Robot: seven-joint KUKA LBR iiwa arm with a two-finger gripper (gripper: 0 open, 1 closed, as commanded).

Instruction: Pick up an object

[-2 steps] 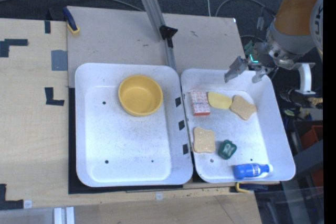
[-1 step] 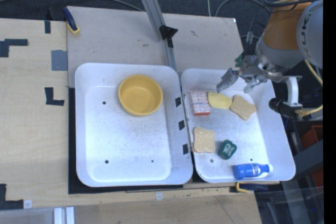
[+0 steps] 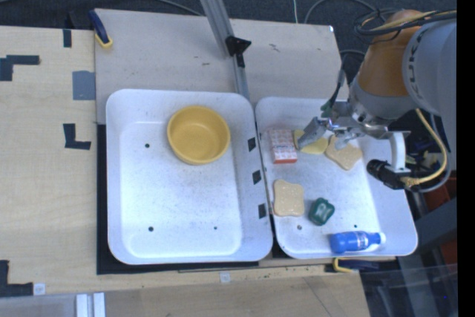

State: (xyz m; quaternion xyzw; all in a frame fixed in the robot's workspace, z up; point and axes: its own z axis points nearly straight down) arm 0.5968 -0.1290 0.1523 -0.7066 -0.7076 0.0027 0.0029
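My gripper point(image 3: 331, 133) hangs over the upper part of the right bin point(image 3: 386, 215), with the grey arm and its orange band reaching in from the right. Its fingers stand open, and nothing is held between them. Just below the left finger point(image 3: 312, 132) lies a small yellow wedge point(image 3: 315, 147). A tan bread piece point(image 3: 344, 157) lies under the right finger. To the left of the gripper sits a red and white box point(image 3: 281, 145). Lower in the bin lie a toast slice point(image 3: 288, 198), a green object point(image 3: 320, 211) and a blue bottle point(image 3: 354, 241).
The left bin point(image 3: 141, 219) holds a yellow bowl point(image 3: 197, 134) near its upper middle. A slanted metal pole point(image 3: 215, 4) rises behind the bins. Cables and a black fitting point(image 3: 390, 173) hang at the right bin's right edge.
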